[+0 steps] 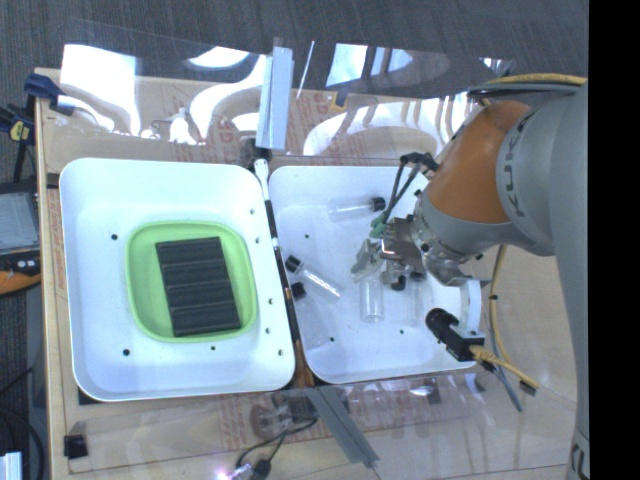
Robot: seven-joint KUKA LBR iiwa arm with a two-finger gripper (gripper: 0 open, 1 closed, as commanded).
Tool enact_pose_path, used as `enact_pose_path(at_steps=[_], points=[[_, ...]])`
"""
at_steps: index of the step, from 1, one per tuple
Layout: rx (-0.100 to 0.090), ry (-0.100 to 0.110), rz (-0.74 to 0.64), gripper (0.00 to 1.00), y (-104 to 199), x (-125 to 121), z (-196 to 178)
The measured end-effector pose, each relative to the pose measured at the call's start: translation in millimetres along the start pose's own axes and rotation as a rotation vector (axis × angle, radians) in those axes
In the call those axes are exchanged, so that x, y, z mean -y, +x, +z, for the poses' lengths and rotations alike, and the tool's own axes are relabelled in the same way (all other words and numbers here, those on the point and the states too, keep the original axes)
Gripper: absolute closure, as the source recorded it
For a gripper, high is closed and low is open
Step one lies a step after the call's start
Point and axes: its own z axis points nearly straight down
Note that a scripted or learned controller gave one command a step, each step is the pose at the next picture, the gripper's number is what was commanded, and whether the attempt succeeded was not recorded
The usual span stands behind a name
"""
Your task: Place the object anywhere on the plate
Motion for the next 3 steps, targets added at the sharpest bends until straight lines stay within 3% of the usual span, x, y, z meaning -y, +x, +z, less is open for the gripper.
enact_pose_path(at_steps=[1,2,3], points=[[-0.001,0.002,-0.122,1.00,68,4,5],[0.000,-0.001,-0.330,1.00,168,7,5],[0.000,-0.001,-0.329,0.00,168,7,5]])
